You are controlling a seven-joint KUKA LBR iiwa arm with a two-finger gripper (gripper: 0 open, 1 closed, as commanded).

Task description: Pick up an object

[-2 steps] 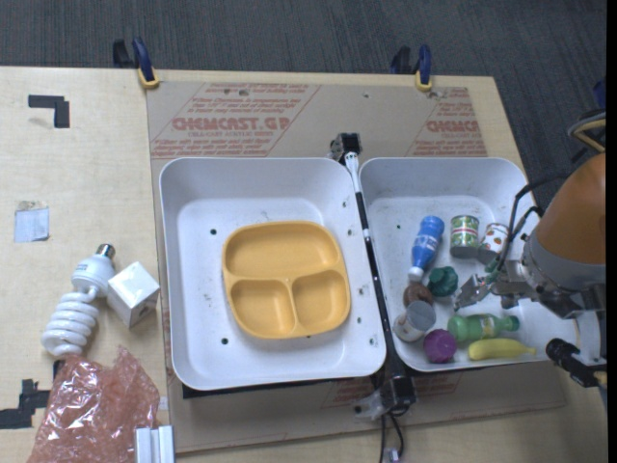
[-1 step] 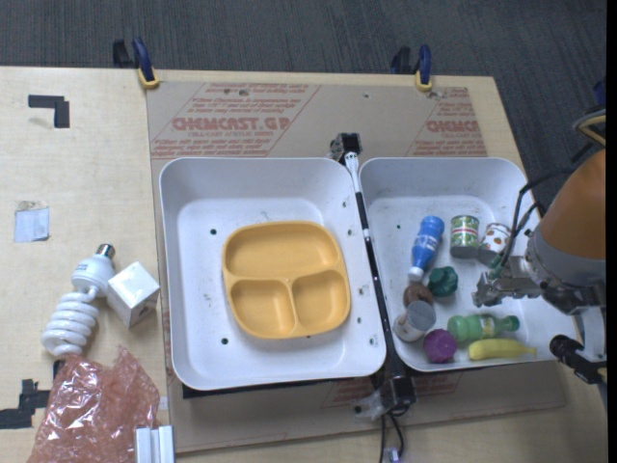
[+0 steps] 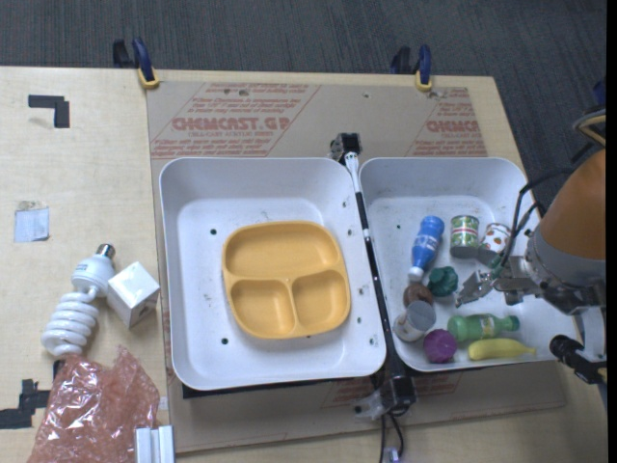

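From my station I see the arm (image 3: 576, 222) reaching in from the right edge, orange band showing, its gripper (image 3: 479, 287) low over the right bin (image 3: 386, 186). The metal fingers (image 3: 470, 289) look spread a little apart with nothing between them — I can't make out any contact with an object.

Right bin contents, clustered toward its near and right side:
- blue-and-white bottle (image 3: 425, 242), lying tilted
- small green-labelled can (image 3: 465, 233), upright, with a white patterned item (image 3: 496, 237) just beside it
- dark green lump (image 3: 442, 281), just left of the fingertips
- grey cup (image 3: 415, 321) near the bin's left wall
- purple ball (image 3: 441, 345)
- green bottle (image 3: 482, 327) lying on its side, a yellow banana (image 3: 498, 351) just below it

Left bin (image 3: 183, 258) holds a yellow divided tray (image 3: 286, 279) — three compartments, sitting roughly central.

Outside the bins, on the bench (image 3: 77, 191) at left: a spiral light bulb (image 3: 77, 305), a white cube (image 3: 133, 292) touching it, crumpled pink plastic (image 3: 92, 413).
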